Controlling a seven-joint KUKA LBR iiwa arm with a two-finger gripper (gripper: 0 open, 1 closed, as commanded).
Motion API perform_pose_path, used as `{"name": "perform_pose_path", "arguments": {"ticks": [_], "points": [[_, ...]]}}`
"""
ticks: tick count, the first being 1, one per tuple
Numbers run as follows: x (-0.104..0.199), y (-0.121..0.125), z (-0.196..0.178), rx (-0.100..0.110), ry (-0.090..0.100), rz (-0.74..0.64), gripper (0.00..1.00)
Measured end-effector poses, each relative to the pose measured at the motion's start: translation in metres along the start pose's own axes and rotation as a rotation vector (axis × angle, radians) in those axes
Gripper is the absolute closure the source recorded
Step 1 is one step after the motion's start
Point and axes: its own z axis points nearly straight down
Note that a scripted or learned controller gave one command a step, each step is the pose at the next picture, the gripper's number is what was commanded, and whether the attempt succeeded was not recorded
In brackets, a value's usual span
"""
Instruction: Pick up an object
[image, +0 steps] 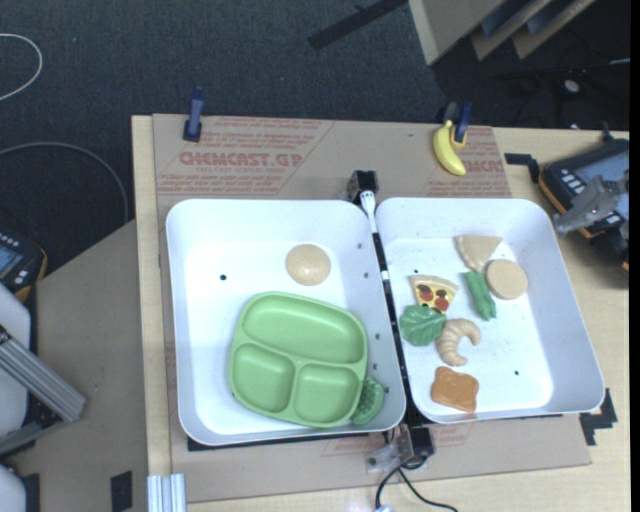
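Green tray (297, 356) — left bin (200, 300).

Red print runs along the far edge of the brown board (300, 160) that lies on the bench. The large line near the far left corner reads "CHEMCAST.G.P", or something close to it. Smaller red lines above it are too fine to read. Similar red lettering near the far right corner (480, 160) is illegible.

Dark carpet around a wooden bench

The bench top (120, 290) is pale wood — a cardboard sheet (250, 150) lies across it; dark grey carpet (150, 50) shows beyond.
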Motion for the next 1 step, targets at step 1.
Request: {"name": "perform_pose_path", "arguments": {"ticks": [1], "points": [[-0.0499, 0.0015, -0.0936, 0.005, -0.003, 0.008, 0.00]]}}
